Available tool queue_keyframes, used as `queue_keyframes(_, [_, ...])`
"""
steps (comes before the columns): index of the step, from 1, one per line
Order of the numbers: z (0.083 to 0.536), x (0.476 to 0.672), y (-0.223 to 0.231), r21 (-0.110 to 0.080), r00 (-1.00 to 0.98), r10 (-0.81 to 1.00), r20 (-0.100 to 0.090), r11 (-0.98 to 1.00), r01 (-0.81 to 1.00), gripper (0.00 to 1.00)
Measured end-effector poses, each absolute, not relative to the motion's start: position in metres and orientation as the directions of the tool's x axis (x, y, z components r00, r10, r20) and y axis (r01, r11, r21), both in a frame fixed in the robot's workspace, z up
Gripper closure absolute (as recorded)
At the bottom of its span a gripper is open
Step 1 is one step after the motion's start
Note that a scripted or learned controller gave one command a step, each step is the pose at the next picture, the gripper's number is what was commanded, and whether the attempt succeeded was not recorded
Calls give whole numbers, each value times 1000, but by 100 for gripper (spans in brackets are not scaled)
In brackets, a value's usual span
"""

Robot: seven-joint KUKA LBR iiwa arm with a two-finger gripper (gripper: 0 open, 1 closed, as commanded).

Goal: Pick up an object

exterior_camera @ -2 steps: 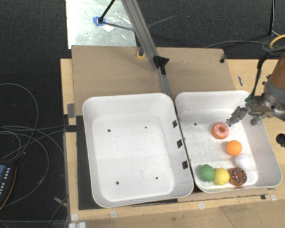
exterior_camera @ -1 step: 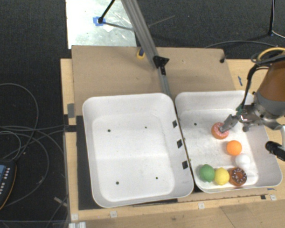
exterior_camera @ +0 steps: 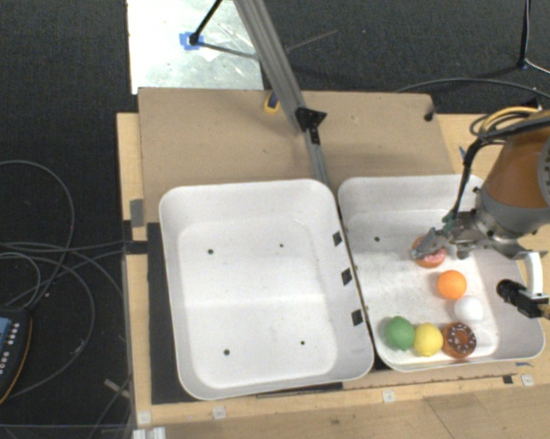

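A: Start big. What does the bench carry?

B: Two shallow white bins side by side. The left bin has nothing in it that I can see. The right bin holds all the objects, gathered toward its near and right side.

A: And the arm?

B: The arm reaches in from the right, orange band above the wrist, and its gripper is down low in the right bin, right at a reddish, ring-shaped object.

A: Does it have that object?

B: I can't tell. The gripper's tip blurs into it, so whether the jaws stand apart, together or clamped on it is not readable. They look to be touching or nearly so, no more than that.

A: What else lies in the bin?

B: An orange ball just below the reddish object, then a white ball, and along the near wall a green ball, a yellow ball and a chocolate doughnut, packed close together.

A: So how far along is the pick?

B: I'd judge the reach is done and the grasp is being attempted. Nothing is visibly lifted; every object sits on the bin floor. Securing the object and raising it clear remain.
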State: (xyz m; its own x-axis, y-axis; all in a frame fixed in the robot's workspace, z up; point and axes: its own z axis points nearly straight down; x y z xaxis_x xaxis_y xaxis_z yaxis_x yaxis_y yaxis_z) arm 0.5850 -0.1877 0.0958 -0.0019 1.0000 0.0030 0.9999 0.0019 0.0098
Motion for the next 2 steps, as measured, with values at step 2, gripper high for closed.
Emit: queue_keyframes(2, [176,585,-193,8,-3,1000,-3,3,1000,100])
